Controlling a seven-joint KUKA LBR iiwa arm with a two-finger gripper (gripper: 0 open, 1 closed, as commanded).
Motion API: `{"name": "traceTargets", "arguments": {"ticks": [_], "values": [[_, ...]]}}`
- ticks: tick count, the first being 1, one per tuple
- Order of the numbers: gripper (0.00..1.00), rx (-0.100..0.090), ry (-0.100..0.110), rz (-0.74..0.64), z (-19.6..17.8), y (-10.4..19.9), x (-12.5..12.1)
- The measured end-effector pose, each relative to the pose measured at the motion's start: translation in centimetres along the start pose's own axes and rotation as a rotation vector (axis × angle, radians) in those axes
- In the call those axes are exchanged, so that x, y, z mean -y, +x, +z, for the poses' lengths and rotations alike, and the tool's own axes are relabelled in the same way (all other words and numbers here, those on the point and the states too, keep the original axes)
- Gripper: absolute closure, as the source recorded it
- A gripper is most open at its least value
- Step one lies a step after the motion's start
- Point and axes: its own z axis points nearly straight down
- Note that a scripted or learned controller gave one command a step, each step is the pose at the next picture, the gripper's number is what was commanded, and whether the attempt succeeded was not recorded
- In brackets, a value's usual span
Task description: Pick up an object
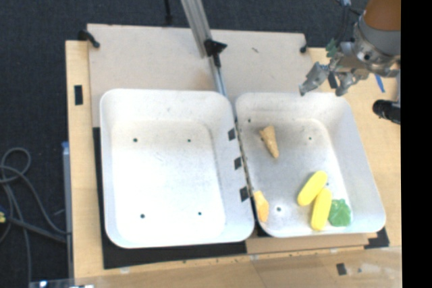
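The worktop [155,57] carries two shallow white bins side by side. The left bin [169,168] sits beside the right bin [351,145], which holds every loose object. The tool [329,77] hangs above the far right corner of the right bin, fingers spread wide with nothing between them. Two yellow oblong pieces [315,195] lie touching near the front right, long axes tilted slightly right of upright. A green lump [340,212] touches them. A tan cone [269,141] points toward the near right. An orange piece [260,206] rests against the left wall. No writing is legible.
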Motion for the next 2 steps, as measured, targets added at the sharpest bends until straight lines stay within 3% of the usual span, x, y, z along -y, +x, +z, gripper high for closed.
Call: {"name": "traceTargets", "arguments": {"ticks": [1, 2], "values": [[0.00, 0.002, 0.001, -0.001, 0.0, -0.1, 0.0], [0.00, 0.001, 0.006, 0.000, 6.2, 0.1, -0.3]]}}
